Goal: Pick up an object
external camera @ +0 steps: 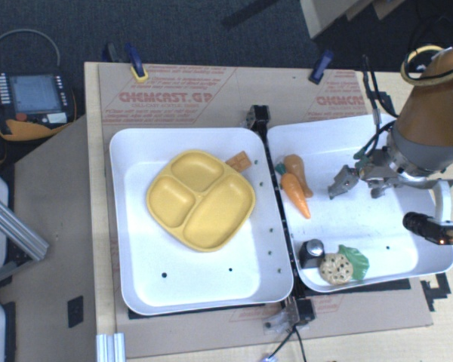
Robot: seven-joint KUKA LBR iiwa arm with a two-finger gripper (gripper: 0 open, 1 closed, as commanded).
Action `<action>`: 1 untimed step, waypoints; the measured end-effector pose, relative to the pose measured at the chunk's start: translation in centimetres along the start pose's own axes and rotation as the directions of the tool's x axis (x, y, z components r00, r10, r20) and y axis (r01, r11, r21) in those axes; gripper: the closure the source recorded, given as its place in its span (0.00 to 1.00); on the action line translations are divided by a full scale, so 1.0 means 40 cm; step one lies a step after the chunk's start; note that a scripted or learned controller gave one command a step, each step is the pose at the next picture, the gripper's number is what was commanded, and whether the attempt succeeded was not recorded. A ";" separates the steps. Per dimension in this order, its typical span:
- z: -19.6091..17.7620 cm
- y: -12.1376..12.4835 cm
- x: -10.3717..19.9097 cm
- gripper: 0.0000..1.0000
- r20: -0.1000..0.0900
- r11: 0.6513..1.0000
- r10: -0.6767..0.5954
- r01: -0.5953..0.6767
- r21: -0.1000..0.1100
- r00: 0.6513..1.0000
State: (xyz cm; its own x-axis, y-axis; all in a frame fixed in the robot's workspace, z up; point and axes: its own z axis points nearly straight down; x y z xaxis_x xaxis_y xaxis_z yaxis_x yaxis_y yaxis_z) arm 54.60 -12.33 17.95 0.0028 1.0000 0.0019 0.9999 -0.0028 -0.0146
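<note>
White right bin [392, 138]: orange carrot [296, 194], apparently tapered, lies untouched.

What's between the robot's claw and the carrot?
Just bare white floor of the right bin lies between the gripper and the carrot, seen from the overhead camera.

An orange plastic toy carrot [295, 194] lies flat at about nine o'clock in the right white bin [385, 134], tip pointing toward five o'clock. A tan speckled cookie [335, 268] rests near six o'clock, touching a green leafy piece [357, 261].
</note>
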 end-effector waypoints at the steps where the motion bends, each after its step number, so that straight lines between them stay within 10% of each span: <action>1: -0.019 0.008 0.001 0.00 0.002 1.000 -0.003 0.003 -0.014 1.000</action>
State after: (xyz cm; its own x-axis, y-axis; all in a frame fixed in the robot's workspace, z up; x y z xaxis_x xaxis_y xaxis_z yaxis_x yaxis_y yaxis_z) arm 54.94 -12.30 18.70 -0.0001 1.0000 0.0002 1.0000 0.0001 -0.0002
